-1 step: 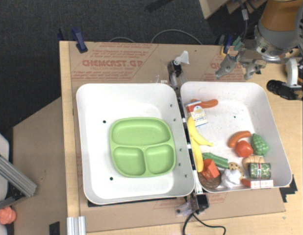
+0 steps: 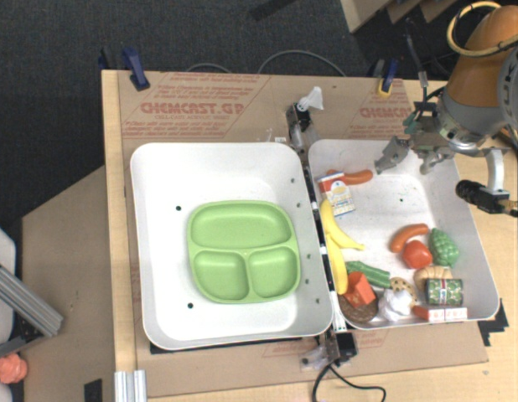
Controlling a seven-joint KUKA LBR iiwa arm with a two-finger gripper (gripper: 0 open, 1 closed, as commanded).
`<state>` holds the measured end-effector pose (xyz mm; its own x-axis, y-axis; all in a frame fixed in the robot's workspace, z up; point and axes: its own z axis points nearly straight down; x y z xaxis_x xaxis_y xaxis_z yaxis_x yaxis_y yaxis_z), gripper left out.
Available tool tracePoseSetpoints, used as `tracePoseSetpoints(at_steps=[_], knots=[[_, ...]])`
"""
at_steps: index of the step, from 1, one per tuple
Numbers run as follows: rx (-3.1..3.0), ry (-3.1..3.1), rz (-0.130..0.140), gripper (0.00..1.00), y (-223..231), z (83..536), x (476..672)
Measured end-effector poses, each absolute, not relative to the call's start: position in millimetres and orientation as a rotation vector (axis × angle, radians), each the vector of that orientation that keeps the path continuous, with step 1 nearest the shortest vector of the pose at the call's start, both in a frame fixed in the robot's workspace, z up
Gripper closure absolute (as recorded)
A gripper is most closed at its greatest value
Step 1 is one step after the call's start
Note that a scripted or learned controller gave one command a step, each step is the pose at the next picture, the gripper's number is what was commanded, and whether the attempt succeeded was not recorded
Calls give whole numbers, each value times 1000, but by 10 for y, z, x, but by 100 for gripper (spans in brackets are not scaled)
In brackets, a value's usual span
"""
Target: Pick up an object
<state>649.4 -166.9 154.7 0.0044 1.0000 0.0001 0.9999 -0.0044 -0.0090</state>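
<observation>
We see the two-finger gripper (image 2: 407, 154) hanging over the upper part of the right white bin (image 2: 481, 262), its two grey fingers (image 2: 390, 156) spread apart with nothing between them, so we read the grasp as not yet made. Candidate objects lie below it in that bin: a small red sausage-shaped toy (image 2: 356, 176) and a white carton with a red label (image 2: 339, 199) sit nearest, just beside the open fingers toward the bin's left wall, while a yellow plastic banana (image 2: 334, 241) runs along that wall further down. The crowded cluster in the lower corner, with a red tomato-like toy (image 2: 416, 253) and a green bumpy toy (image 2: 444, 246), looks harder to us, since neighbours would block the fingers. We judge the sausage the easiest target: we should centre the fingers across its short width, descend straight, and close only once both fingers straddle it. The green divided plastic tray (image 2: 242, 250) in the left white bin (image 2: 150, 249) lies well apart.
</observation>
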Motion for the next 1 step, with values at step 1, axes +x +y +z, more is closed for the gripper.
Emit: tracePoseSetpoints(at_steps=[1], knots=[[-2222,-2213,5,0,-2158,1202,5839]])
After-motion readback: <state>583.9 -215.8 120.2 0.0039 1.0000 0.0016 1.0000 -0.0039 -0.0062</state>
